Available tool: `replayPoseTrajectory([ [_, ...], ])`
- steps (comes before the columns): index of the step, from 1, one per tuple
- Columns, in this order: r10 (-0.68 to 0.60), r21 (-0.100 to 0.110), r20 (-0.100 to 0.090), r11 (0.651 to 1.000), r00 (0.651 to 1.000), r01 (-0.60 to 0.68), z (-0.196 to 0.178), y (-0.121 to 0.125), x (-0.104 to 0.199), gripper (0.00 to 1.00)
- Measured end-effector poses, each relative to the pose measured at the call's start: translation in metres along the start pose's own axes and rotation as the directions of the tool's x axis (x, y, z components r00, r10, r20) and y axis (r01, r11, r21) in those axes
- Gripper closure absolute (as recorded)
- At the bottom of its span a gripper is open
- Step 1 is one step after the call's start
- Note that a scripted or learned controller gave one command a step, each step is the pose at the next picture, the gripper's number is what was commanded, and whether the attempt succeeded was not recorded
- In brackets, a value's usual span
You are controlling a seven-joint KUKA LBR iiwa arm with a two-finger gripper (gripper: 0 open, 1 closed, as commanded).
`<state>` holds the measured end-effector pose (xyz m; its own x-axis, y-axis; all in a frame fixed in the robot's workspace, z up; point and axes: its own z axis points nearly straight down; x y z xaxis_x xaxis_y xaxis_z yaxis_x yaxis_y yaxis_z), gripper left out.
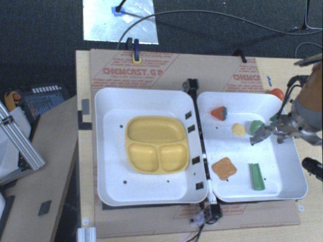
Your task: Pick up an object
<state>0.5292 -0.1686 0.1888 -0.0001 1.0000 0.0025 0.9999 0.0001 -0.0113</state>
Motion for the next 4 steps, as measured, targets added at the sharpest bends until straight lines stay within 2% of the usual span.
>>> replayPoseTrajectory([
  [1, -0.003, -0.013, 0.003, 1.000, 1.000, 0.003, -0.007, 0.003, 0.000, 0.00],
  [3, 0.000, -0.009, 0.002, 1.000, 1.000, 0.000, 0.082, -0.007, -0.003, 0.00],
  [4, -0.001, -0.011, 0.002, 1.000, 1.000, 0.001, 0.105, -0.006, -0.002, 0.00],
])
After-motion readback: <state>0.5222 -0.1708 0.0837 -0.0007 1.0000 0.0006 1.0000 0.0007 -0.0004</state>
